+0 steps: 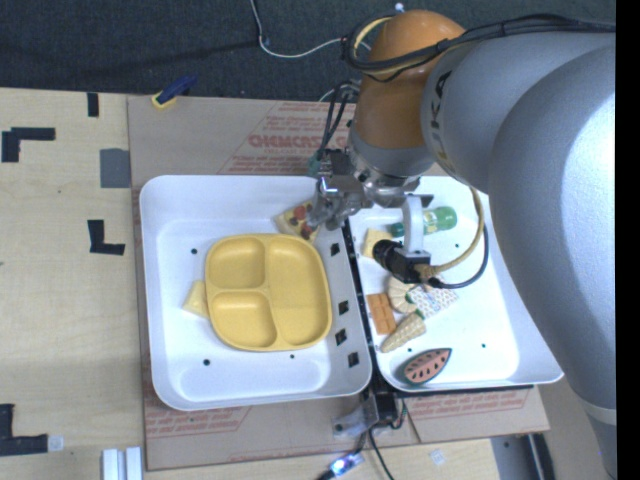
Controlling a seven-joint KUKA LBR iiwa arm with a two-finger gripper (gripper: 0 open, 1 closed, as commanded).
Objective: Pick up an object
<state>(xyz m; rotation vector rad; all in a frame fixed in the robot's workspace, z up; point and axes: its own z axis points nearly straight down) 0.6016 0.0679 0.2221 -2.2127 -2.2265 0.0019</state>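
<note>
A robotics lab. A large grey industrial arm (pixel 530 168) reaches over two white bins (pixel 160 268) on a cardboard-covered bench (pixel 60 268). Loose cables (pixel 290 48) trail across dark carpet (pixel 120 18) behind.

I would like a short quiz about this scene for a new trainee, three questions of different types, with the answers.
1. True or false: the yellow divided plate lies in the left bin.
2. Which bin holds the watermelon slice? A) left B) right
3. Fill in: the gripper hangs over the ______ end of the wall between the two bins.

Key: 1 true. 2 B, the right bin, near its front edge. 3 far, near a small toy in the left bin's back corner.
</note>
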